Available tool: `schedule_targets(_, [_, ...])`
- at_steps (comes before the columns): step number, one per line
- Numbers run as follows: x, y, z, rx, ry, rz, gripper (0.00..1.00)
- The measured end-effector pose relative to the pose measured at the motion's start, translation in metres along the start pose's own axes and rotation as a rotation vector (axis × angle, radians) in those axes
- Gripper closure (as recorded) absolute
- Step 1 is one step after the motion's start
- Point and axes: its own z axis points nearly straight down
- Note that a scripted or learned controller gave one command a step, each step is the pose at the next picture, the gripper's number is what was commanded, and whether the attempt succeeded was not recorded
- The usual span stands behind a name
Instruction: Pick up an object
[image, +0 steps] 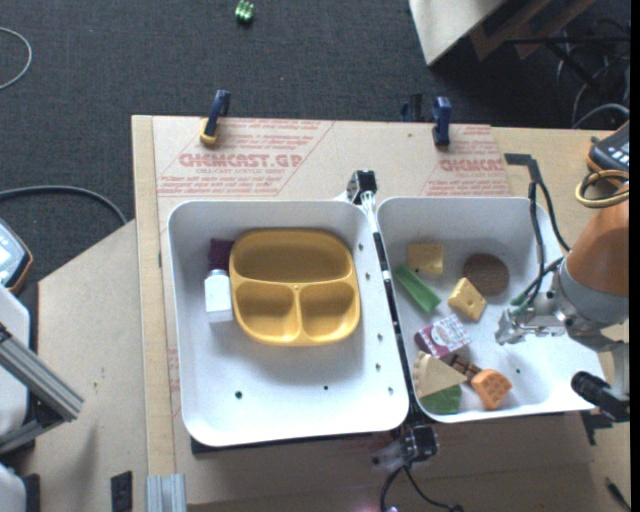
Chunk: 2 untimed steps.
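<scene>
Yellow divided tray (295, 285) in the left bin (190, 330) — right bin (520, 215) holds cheese wedge (467, 299), brown disc (486, 273), green stick (416, 289) (gripper (512, 328) above its floor, grip state indiscernible).

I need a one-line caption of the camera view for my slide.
Arm's tool hovers in right bin near toy food; yellow tray fills left bin.

The yellow tray (294, 285) partly hides a dark purple item (220, 249); the arm (605, 270) is cut off at right.
</scene>
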Motion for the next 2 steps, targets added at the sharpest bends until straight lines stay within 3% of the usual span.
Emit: schedule_targets(2, [-0.01,-0.001,-0.09,-0.006,-0.004,-0.002,1.0])
